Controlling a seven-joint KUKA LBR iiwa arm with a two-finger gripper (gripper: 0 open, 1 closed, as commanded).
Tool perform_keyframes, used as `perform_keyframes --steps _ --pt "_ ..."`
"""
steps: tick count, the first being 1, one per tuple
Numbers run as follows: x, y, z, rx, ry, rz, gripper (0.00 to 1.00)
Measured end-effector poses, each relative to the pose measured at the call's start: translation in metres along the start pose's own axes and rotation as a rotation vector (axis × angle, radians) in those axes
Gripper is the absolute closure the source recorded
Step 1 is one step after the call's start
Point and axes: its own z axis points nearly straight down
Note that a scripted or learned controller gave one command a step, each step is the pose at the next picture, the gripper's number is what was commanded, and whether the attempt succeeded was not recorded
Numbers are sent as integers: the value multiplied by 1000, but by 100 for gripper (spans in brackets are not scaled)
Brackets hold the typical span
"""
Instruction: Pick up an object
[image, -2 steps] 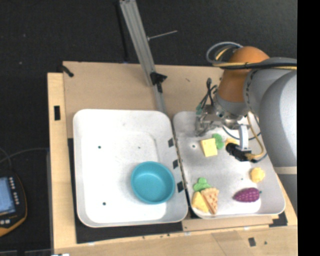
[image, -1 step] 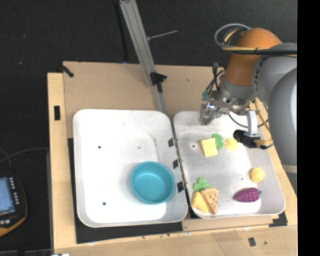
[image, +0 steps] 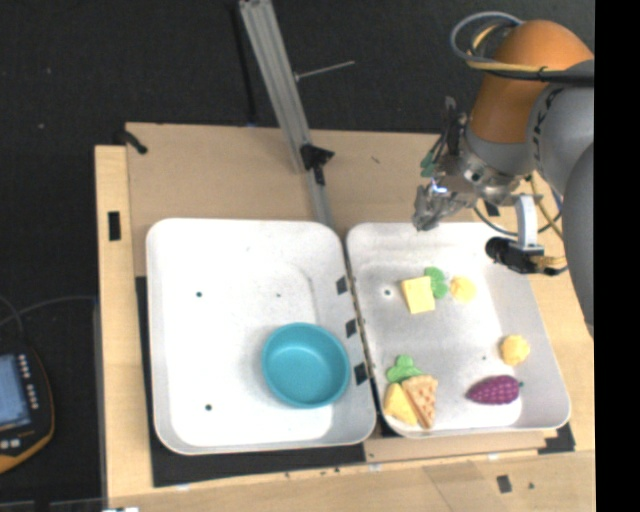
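Toy foods lie scattered in the right bin (image: 520, 300): a yellow cheese block (image: 418, 295), a knobbly purple grape bunch (image: 493, 390), a small orange lump (image: 514, 349), a waffle-textured wedge (image: 421, 400). Left bin (image: 200, 270) holds a smooth teal bowl (image: 303, 364). Gripper (image: 430, 212) hangs over the right bin's far rim; whether the jaws are parted, can't tell.

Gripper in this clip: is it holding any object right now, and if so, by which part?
Nothing is held. The gripper hangs above the right bin's far rim with no object between its fingers.
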Motion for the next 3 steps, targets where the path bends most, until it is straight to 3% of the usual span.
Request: perform_keyframes --steps 1,3 --pt "56 -7 -13 6 3 -6 100" --pt "157 -36 0 9 2 -5 100"
